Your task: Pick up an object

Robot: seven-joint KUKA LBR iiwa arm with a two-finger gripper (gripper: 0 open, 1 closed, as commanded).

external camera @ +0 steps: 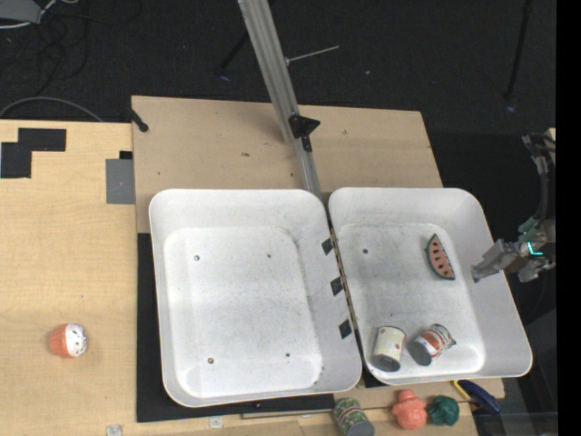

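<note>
Two bins are sitting side by side on the bench (372,139), their inner rims touching.

Left bin (238,293): lying left of the right bin.

Right bin (399,225): a watermelon-slice toy (440,257) is lying in its far right part; a cup (389,347) and a small can (431,343) are lying on their sides just beside each other at its near edge, cup to the left.

Gripper (495,263): hanging just beyond the right bin's right rim, right of the watermelon-slice toy.

Metal rail (277,75): running from the far side toward the gap between the bins.

Three small toys (408,411): lying in a row near the right bin's near rim, outside it.

Round toy (68,341): lying on the side table (54,243), well left of the left bin.
</note>
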